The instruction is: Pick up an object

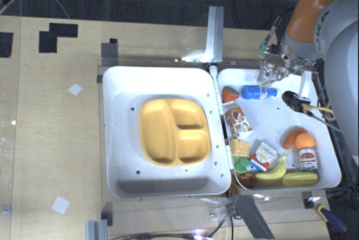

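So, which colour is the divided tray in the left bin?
Yellow. The divided tray shows best in the camera view.

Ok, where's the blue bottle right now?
The blue bottle lies on its side near the far edge of the right bin, just right of the strawberry and directly below the gripper.

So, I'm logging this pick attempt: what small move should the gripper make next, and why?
Probably a short descent. The gripper hangs right above the blue bottle lying at the back of the right bin, and nothing is visibly gripped yet.
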Tool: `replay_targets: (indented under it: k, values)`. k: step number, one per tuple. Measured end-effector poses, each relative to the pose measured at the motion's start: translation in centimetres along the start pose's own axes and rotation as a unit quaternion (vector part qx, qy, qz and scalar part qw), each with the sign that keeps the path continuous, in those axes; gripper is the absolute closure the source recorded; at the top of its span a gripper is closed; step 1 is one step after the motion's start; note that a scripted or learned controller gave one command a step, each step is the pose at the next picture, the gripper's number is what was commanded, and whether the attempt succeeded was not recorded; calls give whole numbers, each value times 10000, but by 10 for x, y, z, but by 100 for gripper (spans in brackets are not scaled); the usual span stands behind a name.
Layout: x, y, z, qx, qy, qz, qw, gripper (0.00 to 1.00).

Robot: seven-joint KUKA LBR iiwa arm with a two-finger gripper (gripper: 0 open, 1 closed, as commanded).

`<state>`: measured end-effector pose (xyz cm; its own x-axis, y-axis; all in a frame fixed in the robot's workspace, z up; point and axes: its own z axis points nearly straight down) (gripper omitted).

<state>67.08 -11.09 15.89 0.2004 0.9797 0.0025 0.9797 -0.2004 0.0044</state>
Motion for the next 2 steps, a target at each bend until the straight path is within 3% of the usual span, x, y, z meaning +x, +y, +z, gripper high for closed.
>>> replay_targets:
  k: [1, 2]
  values:
    - [30, -39, -29, -17, -1, 103, 9999, 100]
    - [-28, -2, 36, -108, -16, 817, 9966, 100]
